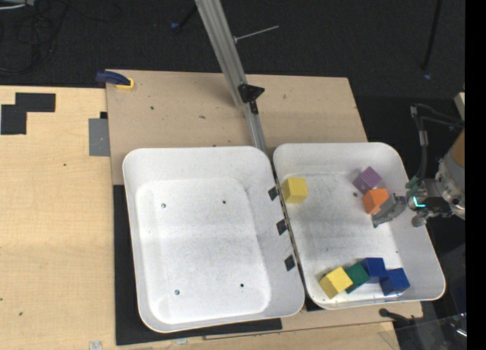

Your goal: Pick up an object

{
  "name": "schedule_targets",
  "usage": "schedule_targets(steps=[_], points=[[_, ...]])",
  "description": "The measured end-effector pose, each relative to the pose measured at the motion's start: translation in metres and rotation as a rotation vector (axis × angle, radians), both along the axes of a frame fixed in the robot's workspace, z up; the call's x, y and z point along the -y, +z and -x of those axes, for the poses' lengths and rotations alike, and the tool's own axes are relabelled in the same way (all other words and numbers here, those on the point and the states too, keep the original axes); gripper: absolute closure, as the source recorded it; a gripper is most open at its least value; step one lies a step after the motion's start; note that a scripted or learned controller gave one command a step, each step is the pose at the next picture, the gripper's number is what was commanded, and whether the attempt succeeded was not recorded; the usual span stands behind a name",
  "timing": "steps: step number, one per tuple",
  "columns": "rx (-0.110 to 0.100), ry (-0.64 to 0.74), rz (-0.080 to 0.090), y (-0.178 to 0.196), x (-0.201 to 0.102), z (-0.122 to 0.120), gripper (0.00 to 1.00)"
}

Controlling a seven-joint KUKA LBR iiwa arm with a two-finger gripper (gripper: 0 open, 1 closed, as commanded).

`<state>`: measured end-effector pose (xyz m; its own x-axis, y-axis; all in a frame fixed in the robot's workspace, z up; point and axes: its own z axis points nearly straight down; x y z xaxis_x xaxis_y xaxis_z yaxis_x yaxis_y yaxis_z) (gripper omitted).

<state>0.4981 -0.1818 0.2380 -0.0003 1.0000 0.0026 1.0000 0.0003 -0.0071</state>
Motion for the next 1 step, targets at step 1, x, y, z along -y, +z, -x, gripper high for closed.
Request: schedule_targets(steps=[1], points=[[0.004, -0.001, 0.001, 0.0019, 0.0009, -0.0005, 0.00]])
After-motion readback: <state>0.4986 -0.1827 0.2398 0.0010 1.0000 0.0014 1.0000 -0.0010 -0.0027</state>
